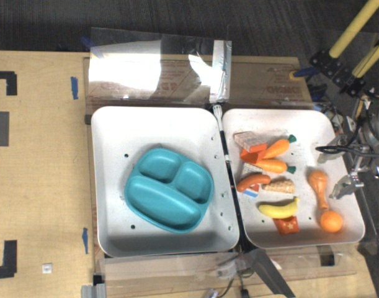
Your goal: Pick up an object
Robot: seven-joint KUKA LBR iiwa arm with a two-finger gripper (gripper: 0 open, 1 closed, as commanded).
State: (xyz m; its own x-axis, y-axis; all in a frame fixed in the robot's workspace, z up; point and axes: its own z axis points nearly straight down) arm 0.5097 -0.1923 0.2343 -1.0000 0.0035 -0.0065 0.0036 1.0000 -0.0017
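The gripper (349, 185) was seen at the right edge of the right bin (313, 118), over the rim, just beside the drumstick (319, 187); whether it was spread or closed could not be told, and nothing was seen held in it. No target was named by the task, so any item in that bin was taken as a candidate. Closest to the tool: the drumstick, lying roughly upright in view, with an orange ball (330, 221) just below it near the bin's lower right corner. Further left, a banana (278, 209) was seen resting against a red packet (287, 225), and above them a pale wedge-shaped piece (280, 185), a sausage-like piece (253, 181), two carrots (276, 148) stacked close together, and a pale box (246, 139) at the top. All were judged to be light, rigid plastic toy food, smooth and likely slippery. The drumstick's narrow shaft was judged the best place to grip, across its width; the ball was judged likely to roll out of a pinch. The clustered items at the left were judged riskier, since they touch one another. In the left bin (108, 166) a teal divided plate (169, 189) was seen, well apart from the tool. Faint print was noted on the cardboard (270, 76) behind the bins, too blurred to be read; no legible label was found on the red packet or the box.
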